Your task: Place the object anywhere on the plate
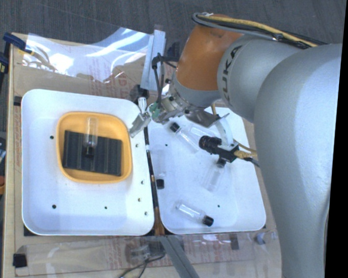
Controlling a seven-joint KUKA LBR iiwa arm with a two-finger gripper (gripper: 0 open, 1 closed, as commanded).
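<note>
The gripper (140,122) hung over the seam between the two bins, at the far right corner of the left bin (66,208). It was near the yellow plate (60,141) but apart from its rim. Whether it was released or clenched could not be told from the slanted view.

The clear vial (91,133) lay on the plate, crossing the far edge of a black ridged pad (104,155) that covered most of the plate's floor. Its dark cap pointed toward the near side. Bare white floor ran around the plate on the left, near and right sides of that bin.

Over the right bin (241,200), the grey arm (284,114) with its orange band overhung the far half. A second vial (180,130) lay just below the wrist, and a third vial (195,214) rested close to the near edge. A small black piece (160,183) sat by the bin's left wall, with open floor in the middle between them.
</note>
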